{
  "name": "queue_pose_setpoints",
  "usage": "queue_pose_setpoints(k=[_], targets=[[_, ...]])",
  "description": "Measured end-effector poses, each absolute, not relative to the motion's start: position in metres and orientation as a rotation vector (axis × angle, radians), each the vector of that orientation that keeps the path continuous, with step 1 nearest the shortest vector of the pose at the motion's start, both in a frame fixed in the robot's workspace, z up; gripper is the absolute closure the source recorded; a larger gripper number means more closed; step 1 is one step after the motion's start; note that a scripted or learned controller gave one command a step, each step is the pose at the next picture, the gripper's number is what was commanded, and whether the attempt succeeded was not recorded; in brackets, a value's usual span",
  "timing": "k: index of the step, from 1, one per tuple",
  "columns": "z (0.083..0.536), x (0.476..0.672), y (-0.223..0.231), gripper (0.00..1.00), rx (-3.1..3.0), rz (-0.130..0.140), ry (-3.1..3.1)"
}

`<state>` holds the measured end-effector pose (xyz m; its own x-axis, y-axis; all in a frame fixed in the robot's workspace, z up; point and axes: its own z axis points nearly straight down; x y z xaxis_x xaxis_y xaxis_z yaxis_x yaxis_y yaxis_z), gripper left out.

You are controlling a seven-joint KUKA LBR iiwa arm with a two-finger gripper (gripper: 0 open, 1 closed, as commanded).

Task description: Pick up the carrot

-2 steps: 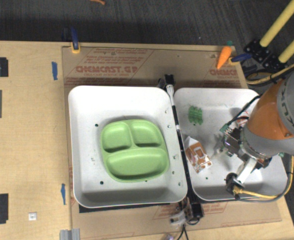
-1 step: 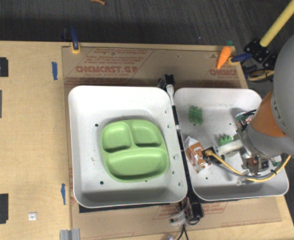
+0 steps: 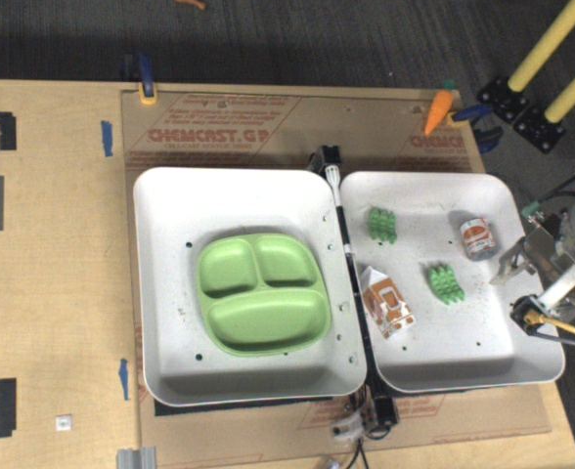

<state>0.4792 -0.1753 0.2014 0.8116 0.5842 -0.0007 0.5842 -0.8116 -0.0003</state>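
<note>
Orange carrot (image 3: 438,111) on bench beyond right bin (image 3: 420,355); hand (image 3: 545,281) at bin's right edge, grip state unclear.

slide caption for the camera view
Carrot lies outside the bins; green tray in left bin, gripper at right bin's edge.

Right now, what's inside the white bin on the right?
Inside the right bin lie two green blocks, a small can and a crumpled wrapper. Whatever the wrapper covers is hidden.

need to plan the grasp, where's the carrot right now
In the camera view the carrot lies outside both bins, on the board just beyond the right bin's far rim, near a blue clamp.
</note>
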Motion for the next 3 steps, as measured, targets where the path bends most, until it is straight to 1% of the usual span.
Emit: queue_pose_setpoints(k=[1,2,3], targets=[[0.163,0.518,-0.144,0.0,-3.068,0.002,-0.673],[0.106,0.527,-0.147,0.0,-3.115,-0.001,-0.403],[0.098,0.482,-0.204,0.0,-3.016,-0.001,-0.822]])
